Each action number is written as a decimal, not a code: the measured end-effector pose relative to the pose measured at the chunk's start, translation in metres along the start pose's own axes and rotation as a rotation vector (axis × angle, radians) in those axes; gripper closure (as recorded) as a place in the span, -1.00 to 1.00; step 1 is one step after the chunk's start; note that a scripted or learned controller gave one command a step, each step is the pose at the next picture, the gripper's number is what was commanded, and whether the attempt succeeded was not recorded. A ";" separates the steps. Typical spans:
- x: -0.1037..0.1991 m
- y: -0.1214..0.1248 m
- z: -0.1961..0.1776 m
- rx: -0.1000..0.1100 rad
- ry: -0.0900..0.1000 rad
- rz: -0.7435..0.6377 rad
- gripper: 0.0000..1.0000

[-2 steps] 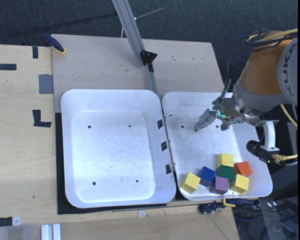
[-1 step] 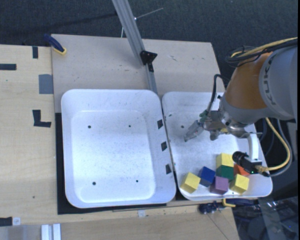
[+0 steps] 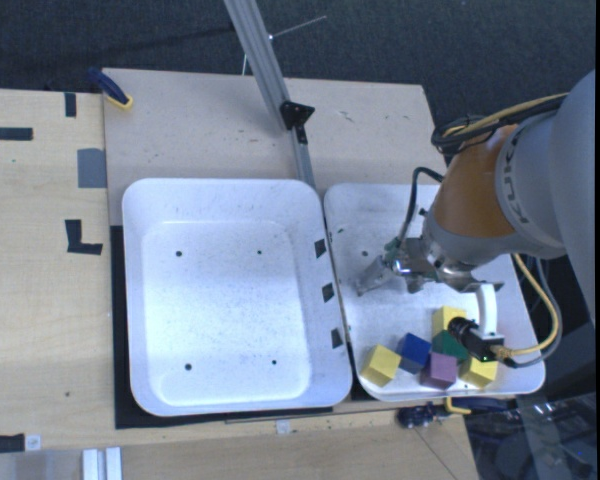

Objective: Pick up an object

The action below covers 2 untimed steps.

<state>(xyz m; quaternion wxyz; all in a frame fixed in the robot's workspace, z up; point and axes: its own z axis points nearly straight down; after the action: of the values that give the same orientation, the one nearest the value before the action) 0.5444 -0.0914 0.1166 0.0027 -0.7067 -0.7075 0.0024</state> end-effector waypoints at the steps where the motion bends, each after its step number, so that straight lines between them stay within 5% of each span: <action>1: 0.001 -0.001 0.026 -0.003 -0.001 0.000 -1.00; 2: 0.001 -0.001 0.016 -0.003 0.001 -0.001 1.00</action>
<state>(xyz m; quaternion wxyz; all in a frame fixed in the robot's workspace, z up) 0.5435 -0.0902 0.1010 0.0019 -0.7064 -0.7078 0.0012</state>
